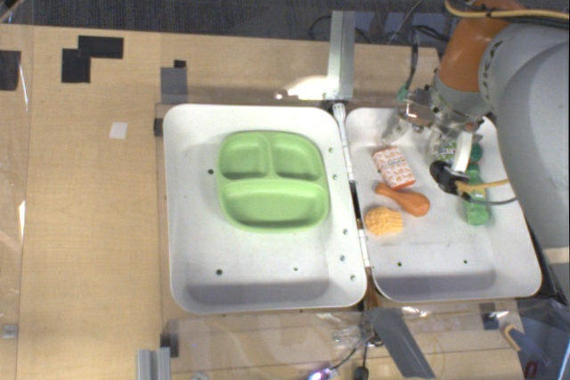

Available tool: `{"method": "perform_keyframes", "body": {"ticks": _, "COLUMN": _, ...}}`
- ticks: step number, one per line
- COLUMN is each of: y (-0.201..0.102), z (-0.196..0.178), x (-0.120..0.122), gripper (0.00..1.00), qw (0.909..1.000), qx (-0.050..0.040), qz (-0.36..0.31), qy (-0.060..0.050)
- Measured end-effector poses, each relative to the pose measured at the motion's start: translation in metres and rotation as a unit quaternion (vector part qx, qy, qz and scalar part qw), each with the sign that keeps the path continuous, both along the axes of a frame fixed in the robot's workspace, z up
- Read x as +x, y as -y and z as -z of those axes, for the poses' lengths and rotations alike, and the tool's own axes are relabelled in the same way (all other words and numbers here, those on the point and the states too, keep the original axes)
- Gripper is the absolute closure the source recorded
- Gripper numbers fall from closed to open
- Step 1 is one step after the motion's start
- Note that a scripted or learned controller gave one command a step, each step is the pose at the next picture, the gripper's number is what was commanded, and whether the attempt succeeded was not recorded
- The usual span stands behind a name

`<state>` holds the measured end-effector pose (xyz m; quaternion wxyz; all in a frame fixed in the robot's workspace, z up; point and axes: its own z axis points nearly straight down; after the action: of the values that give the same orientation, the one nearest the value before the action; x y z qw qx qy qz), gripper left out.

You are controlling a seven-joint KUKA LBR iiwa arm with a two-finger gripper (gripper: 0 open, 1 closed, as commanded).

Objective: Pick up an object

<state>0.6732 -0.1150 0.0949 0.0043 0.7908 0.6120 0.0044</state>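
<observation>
**Gripper over the far side of the right bin, four small things below**

The arm (525,102) reaches in from the right, with its orange band (463,49) past the far rim of the right bin (499,271). The gripper (450,142) hangs over the far half of that bin. Its tip is crowded by robot parts, so I cannot tell whether it is open, closed or grasping anything.

The things that could be picked up all lie in the right bin:

- A pink and white packet (393,166) lies left of the gripper, near the wall shared with the left bin.
- An orange carrot (405,198) lies just near of the packet, aslant, with its thick end pointing right. The two look close enough to touch, though that is not certain.
- A knobby yellow lump (384,222) sits just near of the carrot's thin end.
- A small green piece (478,214) lies to the right, well apart from the other three, near of the gripper and close beside the arm.

The left bin (178,280) holds a green divided plate (272,178), lying flat in the bin's middle. Both bins rest on the pale wooden bench (89,191).
</observation>
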Motion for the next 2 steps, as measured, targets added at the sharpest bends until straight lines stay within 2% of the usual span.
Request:
{"method": "perform_keyframes", "body": {"ticks": 1, "y": -0.010, "z": 0.004, "x": -0.064, "gripper": 0.00, "qw": 0.9989, "qx": 0.0012, "qz": 0.046, "qy": 0.000}}
{"method": "perform_keyframes", "body": {"ticks": 2, "y": -0.013, "z": -0.009, "x": -0.061, "gripper": 1.00, "qw": 0.9990, "qx": 0.0024, "qz": 0.045, "qy": 0.004}}
